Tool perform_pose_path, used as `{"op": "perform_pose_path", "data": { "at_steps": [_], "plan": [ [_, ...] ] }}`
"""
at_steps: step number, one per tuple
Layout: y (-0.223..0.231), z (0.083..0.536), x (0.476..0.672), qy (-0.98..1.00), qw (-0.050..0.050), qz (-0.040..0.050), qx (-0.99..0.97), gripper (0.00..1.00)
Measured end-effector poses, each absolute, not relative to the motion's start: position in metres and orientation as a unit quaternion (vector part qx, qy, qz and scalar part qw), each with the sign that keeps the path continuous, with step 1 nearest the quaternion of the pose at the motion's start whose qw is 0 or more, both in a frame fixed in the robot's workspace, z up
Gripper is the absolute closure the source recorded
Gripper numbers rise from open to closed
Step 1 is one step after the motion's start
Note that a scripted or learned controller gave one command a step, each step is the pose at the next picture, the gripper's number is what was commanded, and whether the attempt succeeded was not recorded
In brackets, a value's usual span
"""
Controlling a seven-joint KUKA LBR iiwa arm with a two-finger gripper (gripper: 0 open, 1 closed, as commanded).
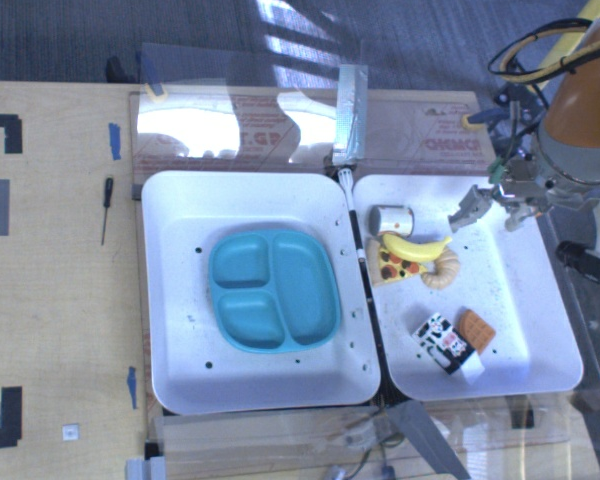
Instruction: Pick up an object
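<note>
The right bin (540, 298) holds the pile. The arm (580, 118) hangs over its far right corner, claw (490, 208) spread and empty: approach stage. Next, drop onto the banana (417, 249), mid-bin, left of the claw, beside the cup (392, 219).

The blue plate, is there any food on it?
Empty. The blue plate shows bare compartments; the banana lies in the other bin.

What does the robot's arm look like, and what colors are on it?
The arm is grey metal with a big orange band above the wrist. Yellow and black cables loop over it in curly arcs. At the end sits a small grey gripper with thin metal parts, plus a tiny green spot by the wrist.
</note>
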State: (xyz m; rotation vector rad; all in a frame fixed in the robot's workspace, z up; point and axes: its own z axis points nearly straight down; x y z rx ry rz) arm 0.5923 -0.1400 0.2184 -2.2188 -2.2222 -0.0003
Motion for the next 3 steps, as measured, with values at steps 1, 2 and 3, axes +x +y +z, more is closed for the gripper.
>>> {"op": "perform_pose_path", "data": {
  "at_steps": [1, 2, 3],
  "plan": [
    [-0.146, 0.09, 0.594, -0.76, -0.005, -0.0015, -0.65, 0.0],
    [-0.145, 0.1, 0.595, -0.76, -0.006, -0.003, -0.65, 1.0],
    [-0.02, 0.19, 0.617, -0.771, -0.003, -0.005, -0.637, 1.0]
  ]
}}
